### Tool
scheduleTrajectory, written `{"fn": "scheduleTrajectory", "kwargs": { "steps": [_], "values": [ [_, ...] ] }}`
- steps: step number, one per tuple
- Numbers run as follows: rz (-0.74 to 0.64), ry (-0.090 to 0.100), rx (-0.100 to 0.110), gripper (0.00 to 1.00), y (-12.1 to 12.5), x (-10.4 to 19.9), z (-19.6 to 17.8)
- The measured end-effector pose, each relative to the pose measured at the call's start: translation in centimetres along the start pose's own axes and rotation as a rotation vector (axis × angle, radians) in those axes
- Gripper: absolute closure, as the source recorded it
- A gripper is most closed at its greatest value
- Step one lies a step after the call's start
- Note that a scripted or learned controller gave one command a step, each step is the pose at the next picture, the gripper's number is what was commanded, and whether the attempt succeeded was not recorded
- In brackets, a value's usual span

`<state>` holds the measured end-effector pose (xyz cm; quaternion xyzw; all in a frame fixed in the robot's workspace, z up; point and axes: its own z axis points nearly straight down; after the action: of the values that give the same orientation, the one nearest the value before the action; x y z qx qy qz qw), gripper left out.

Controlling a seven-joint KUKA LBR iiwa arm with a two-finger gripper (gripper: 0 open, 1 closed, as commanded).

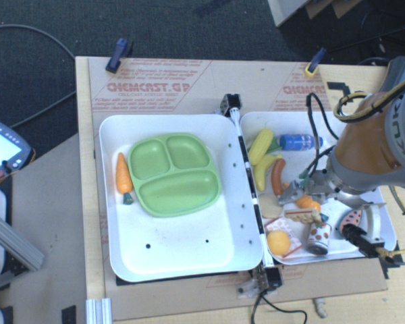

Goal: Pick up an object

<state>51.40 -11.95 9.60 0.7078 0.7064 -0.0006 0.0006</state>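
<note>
The grey arm (381,140) comes in from the right edge of the frame, its orange band bulking over the right-hand bin (290,121), and bends down toward the lower middle of that bin. The gripper (304,196) sits low among the clutter there, just above a small orange piece (309,205); from here I cannot tell whether it has hold of anything. In the same bin, toward its upper left, two yellow bananas (260,155) lie side by side, with a reddish sausage (277,175) just to their right and a blue bottle (295,142) lying on its side near the top. At the bin's lower left corner rests an orange ball (279,242), and just right of it a patterned cup (319,237) lies tipped. The left-hand bin (182,248) in the middle of the frame holds a green divided plate (174,174) in its upper half, and a toy carrot (123,175) lies beside the plate's left edge, pointing up and down.
</note>
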Motion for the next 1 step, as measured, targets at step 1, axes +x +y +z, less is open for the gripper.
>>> {"fn": "scheduleTrajectory", "kwargs": {
  "steps": [1],
  "values": [
    [0.000,0.001,-0.002,1.00,0.07,0.10,-0.99]
  ]
}}
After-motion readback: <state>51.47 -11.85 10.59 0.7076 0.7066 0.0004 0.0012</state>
